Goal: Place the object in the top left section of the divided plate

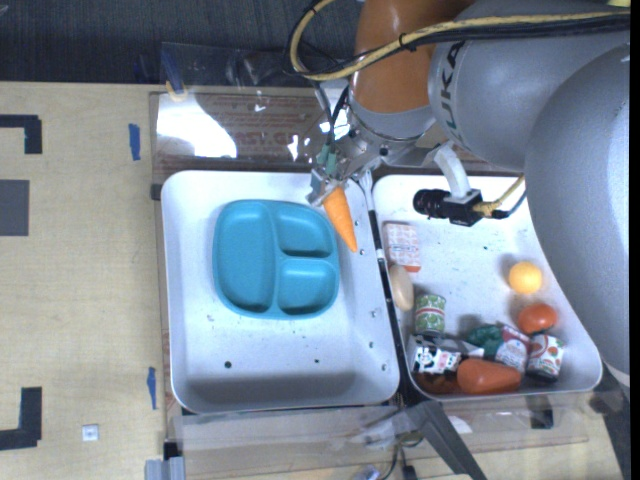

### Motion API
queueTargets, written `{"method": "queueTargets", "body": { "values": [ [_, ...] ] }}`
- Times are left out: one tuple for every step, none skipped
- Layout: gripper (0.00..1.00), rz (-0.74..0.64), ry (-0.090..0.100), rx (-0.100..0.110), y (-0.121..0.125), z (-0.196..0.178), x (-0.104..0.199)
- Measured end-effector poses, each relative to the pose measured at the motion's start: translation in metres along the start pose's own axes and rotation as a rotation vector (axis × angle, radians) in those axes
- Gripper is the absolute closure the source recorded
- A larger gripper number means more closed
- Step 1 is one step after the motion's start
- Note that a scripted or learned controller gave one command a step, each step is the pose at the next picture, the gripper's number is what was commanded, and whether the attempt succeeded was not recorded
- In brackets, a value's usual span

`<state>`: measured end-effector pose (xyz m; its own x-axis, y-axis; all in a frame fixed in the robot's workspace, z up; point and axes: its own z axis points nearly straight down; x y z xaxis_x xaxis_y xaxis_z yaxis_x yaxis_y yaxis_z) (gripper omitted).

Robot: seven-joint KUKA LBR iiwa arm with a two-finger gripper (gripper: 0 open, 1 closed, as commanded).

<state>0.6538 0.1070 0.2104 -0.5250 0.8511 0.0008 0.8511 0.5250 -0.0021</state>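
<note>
At 1 o'clock of the left bin (270,363), just beside the wall shared with the right bin (480,253): gripper (327,180), reaching down from the grey arm (560,88) with the orange band. Jaws pinched narrow on the thick end of an orange carrot (342,218). Carrot tilted, thick end up at 11 o'clock, point down at 5 o'clock. Seen against the 2 o'clock rim of the blue divided plate (245,258), over the outer edge of the upper small compartment; hard to tell whether touching the plate or held clear of it. Plate near the middle of the left bin, one large compartment at 9 o'clock, two small ones at 3 o'clock, one above the other.

Across the wall, in the right bin: pale packet with a red label (402,245) at 10 o'clock, a pale oblong thing (401,290) just below it, then a green-labelled can (430,313). Yellow ball (524,277) at 3 o'clock, a red-orange tomato (537,317) just beneath. Along 6 o'clock, crowded together: black-and-white patterned thing (433,358), a long red thing (485,375), a green thing (487,336), small red-and-white tins (545,356).
</note>
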Motion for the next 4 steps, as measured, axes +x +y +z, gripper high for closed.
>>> {"method": "queueTargets", "body": {
  "values": [
    [1.00, 0.222, -0.002, -0.006, 0.010, -0.004, -0.009],
    [1.00, 0.611, 0.001, 0.005, 0.006, 0.036, -0.012],
    [1.00, 0.713, 0.000, -0.007, 0.017, -0.008, 0.002],
    [1.00, 1.085, 0.001, -0.008, -0.002, -0.104, -0.029]
  ]
}}
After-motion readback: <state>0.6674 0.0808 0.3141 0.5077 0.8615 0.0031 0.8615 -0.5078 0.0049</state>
